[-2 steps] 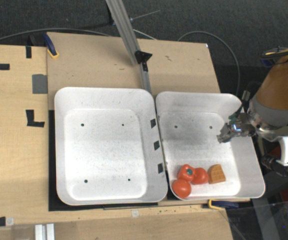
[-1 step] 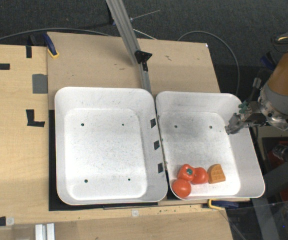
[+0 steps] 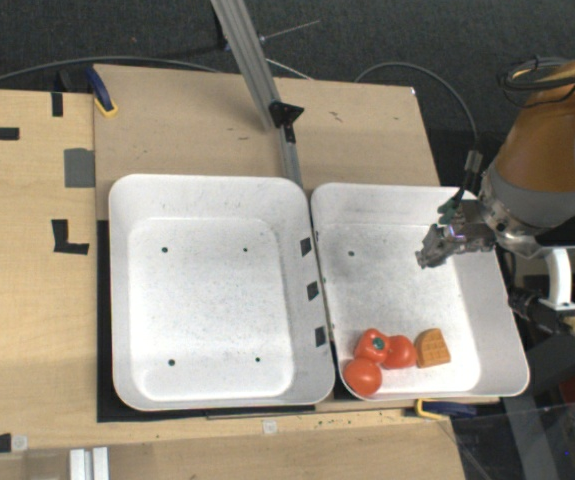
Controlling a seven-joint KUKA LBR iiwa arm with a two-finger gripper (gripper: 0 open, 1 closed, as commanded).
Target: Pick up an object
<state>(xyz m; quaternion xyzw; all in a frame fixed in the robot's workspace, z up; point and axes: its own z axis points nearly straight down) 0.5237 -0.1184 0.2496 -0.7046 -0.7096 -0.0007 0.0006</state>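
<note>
In the right bin (image 3: pixel 387 218), near its front edge, lie a cluster of red tomato-like pieces (image 3: pixel 377 358) with a small green stem and, just to their right, a tan waffle-like block (image 3: pixel 432 348). My gripper (image 3: pixel 433 251) hangs over the right side of that bin, well behind the objects and apart from them. Nothing shows between its fingers.
The left bin (image 3: pixel 207 193) sits beside the right one, joined by dark clips along the shared wall. A grey metal pole (image 3: pixel 252 58) slants in from the top toward the bins' junction. The wooden bench surrounds both bins.
</note>
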